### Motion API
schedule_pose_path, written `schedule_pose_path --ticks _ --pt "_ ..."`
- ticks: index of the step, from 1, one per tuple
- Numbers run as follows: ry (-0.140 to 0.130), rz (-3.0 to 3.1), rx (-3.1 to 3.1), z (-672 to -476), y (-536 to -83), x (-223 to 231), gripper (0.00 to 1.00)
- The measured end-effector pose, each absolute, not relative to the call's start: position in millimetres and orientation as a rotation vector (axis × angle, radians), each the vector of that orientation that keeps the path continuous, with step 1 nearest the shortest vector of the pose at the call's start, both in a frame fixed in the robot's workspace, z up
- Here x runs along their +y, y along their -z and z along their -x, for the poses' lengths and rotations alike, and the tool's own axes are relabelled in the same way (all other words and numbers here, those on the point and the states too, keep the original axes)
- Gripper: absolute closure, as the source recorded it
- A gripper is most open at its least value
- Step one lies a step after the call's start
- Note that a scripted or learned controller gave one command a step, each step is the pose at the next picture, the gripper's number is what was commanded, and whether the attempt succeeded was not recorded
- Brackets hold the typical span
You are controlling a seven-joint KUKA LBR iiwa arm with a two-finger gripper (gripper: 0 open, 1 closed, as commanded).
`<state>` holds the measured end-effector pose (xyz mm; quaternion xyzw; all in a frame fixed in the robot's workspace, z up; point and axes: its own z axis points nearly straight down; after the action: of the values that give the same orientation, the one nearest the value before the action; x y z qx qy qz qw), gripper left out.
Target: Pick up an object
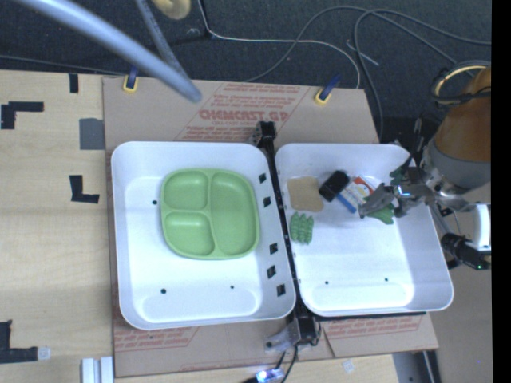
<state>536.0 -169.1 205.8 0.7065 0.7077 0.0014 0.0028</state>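
Jaws (pixel 382 206) sat low over right bin (pixel 351 294); could not tell whether open or closed, nor whether anything held. Black block (pixel 333 185), tan pad (pixel 304 194), green piece (pixel 301 227) lay just beyond jaws. Pick judged not yet done; grasp, lift remained.

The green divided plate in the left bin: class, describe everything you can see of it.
The green divided plate is pale green, looks like plastic, and is roughly square with rounded corners. Raised ridges split it into three compartments: two smaller ones along the top and left, one larger at the right. It lies flat, right way up, slightly turned, on the floor of the left bin, towards its upper middle. Nothing rests in it or touches it.
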Motion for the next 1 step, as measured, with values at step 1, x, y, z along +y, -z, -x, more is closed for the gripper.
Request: schedule_pose_path --ticks 1 --pt "-0.001 -2.218 2.221 -536.9 -232.7 -169.0 1.00"
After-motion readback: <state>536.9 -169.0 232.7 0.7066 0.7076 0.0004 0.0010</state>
